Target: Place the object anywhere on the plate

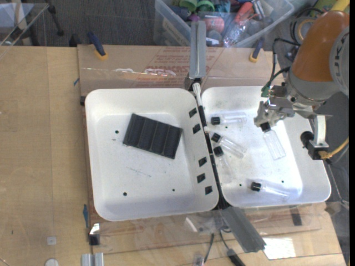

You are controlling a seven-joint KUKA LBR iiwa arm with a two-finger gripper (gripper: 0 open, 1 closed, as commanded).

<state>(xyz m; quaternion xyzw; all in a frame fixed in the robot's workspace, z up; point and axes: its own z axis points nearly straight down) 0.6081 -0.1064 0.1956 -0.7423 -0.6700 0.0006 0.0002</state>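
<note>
Bench (39,148) of pale wood comes first on my feed, with a cardboard sheet (138,60) laid on its far part. Two white bins sit on it side by side, touching along the middle: the left bin (111,204) and the right bin (310,190). The arm (319,49) comes in from the right, its orange band high over the right bin's far corner. Behind the bins I see a clear tub (222,4) packed with coloured odds and ends.

The plate (152,136), dark and ribbed, lies flat in the left bin, slightly turned, towards the far half.

The gripper (267,119) hangs over the far part of the right bin. From this angle I cannot tell how wide the claw is or whether it has hold of anything.

Just beside it lies a clear vial (274,144), its black cap right at the claw's tip. Three more capped vials lie in the same bin: one far (233,118), one mid-bin (230,147), one near (272,189). Small black clips (197,128) line the shared wall.
</note>
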